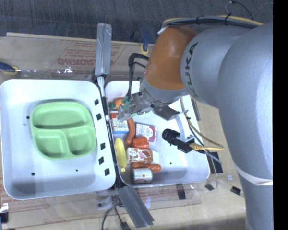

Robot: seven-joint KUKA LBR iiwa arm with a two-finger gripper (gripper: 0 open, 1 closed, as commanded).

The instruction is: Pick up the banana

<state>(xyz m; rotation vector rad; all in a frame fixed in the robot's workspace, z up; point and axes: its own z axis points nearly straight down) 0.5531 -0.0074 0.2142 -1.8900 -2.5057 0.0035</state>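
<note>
Right bin (198,169): banana (120,152) by left wall, gripper (127,110) above (jaw state unclear).

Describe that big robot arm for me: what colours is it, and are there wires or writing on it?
The arm is bulky, rounded and light grey, with a glossy orange band near its wrist. Dark KUKA lettering runs beside the band. Black and yellow cables loop over its top, and a black cable curls by the wrist. The gripper is a small grey metal assembly.
</note>
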